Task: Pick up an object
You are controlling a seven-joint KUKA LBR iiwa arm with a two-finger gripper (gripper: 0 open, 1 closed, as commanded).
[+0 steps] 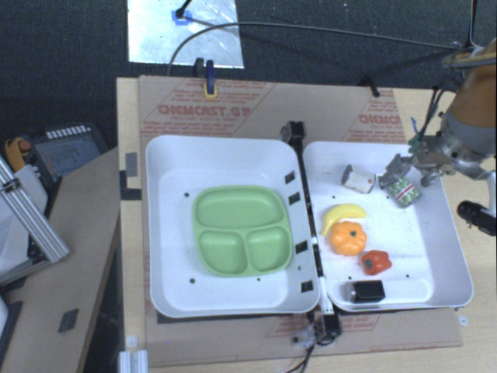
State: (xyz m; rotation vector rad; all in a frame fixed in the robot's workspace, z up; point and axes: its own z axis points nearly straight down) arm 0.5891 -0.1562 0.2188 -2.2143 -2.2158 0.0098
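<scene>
My gripper [411, 176] hangs over the far right part of the right bin [443, 231], open, its two grey fingers [395, 167] spread. A small green-and-white patterned can [404, 193] lies on the bin floor just under and in front of the fingertips. I cannot tell whether they touch it. To its left lies a white-and-grey cup [359, 179] on its side. Nearer the bin's middle are a yellow banana [343, 214], an orange pumpkin [348, 238] and a red pepper [376, 263]. A black block [366, 291] sits at the front edge.
The left bin [167, 208] holds a green three-compartment plate [239, 230]. A black divider [304, 216] runs between the two bins. The arm's orange-banded wrist [475, 99] rises at the right, above the right bin's far corner.
</scene>
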